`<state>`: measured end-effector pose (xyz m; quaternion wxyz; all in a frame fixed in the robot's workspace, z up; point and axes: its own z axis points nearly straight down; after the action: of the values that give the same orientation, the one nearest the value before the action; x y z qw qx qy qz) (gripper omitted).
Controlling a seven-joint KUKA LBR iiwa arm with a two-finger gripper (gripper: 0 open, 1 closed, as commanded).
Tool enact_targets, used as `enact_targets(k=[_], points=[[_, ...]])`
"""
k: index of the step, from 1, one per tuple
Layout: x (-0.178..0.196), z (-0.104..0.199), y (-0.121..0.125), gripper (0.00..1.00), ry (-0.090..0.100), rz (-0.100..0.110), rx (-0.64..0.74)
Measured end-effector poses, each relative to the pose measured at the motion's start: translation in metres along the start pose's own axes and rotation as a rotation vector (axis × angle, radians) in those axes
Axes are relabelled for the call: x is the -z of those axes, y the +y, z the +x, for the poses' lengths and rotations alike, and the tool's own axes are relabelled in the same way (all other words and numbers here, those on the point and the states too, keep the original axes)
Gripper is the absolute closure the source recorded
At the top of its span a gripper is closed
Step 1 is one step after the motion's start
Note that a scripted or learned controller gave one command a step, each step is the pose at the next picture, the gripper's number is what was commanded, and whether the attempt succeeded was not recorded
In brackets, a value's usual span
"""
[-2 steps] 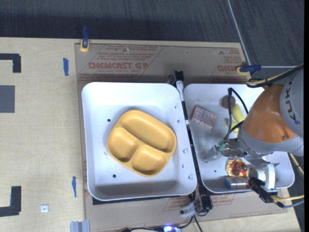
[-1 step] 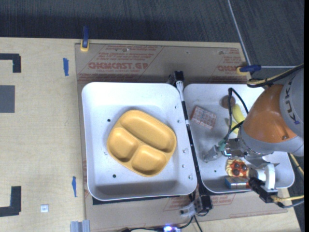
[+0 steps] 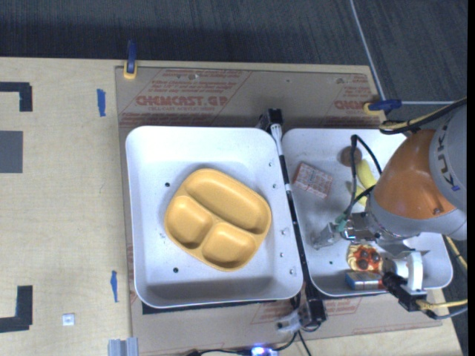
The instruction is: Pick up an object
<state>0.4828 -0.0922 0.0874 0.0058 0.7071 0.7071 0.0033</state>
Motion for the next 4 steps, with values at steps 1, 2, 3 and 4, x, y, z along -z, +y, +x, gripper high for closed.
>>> enact_targets(k=[1,2,3,4], points=[[0.0,-0.0003,0.0,0.0,0.0,0.0,0.0],[-0.0001,-0.0009,-0.0001,0.0,0.001,0.001,0.001],[-0.0001,-0.0007,-0.0001,0.0,0.001,0.0,0.001],[-0.0002,-0.0019,-0.0002,0.0,0.002,0.001,0.002]])
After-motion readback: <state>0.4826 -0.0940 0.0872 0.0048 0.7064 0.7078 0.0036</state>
